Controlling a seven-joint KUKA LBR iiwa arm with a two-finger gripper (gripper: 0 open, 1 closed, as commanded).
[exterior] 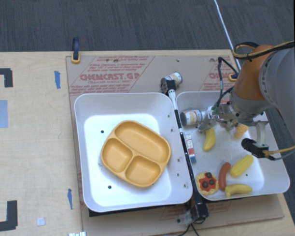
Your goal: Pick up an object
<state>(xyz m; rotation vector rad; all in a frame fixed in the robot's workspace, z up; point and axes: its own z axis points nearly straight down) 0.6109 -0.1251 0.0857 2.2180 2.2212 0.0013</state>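
Just one camera here, mounted up above the bench and looking down at a bit of a slant, so the far edge of the bench sits toward the top of the frame. It's pulled back enough to fit both white bins, the left bin (83,156) around center and the right bin (275,181) at lower right, with the arm (276,76) coming in from the right edge.

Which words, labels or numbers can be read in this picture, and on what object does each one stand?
"GHEMCAST GP": large red print on the brown board under the bins; the first letter is uncertain.
Smaller red lines around it: too blurred to read.
Label on the small jar in the right bin: too small to read.
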